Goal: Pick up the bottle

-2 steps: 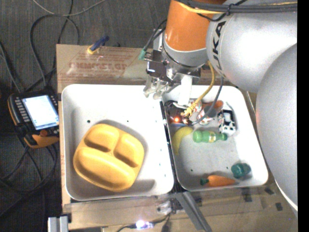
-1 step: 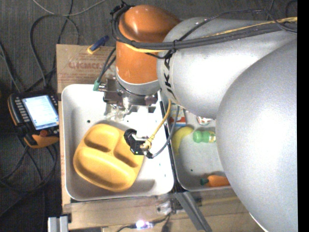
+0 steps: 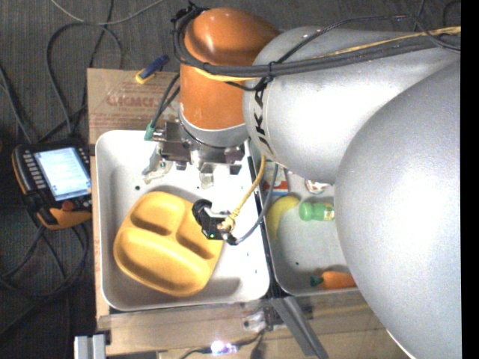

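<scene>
One camera, fixed up high, looking down at a slant on the bench (image 3: 105,321). It sits close: the grey arm (image 3: 367,148) comes in from the right and bulks across the upper right half of the frame, its orange band (image 3: 217,66) near the top centre. Below that, the left bin (image 3: 105,163) lies almost whole in view, tilted a little in the frame, while the right bin (image 3: 288,275) peeks out from under the arm. Along the left and top edges you see dark floor, cables and a handheld screen (image 3: 58,172), so the view takes in a margin beyond the bench.
</scene>
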Tool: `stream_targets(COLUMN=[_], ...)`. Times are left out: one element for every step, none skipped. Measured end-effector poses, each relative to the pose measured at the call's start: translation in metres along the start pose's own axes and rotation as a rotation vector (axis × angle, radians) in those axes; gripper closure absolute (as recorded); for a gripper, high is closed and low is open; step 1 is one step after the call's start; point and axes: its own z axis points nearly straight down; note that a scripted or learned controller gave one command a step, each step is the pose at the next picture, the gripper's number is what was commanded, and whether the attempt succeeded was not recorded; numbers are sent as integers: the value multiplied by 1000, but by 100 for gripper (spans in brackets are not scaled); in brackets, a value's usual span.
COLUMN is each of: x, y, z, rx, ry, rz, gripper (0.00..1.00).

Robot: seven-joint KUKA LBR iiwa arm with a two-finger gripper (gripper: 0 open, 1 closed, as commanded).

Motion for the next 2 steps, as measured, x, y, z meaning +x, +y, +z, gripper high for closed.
stream_targets(x=[23, 28], y=[23, 47], z=[126, 182], rx=[1, -5], ry=[-2, 4], rz=[-18, 4], gripper=[0, 0])
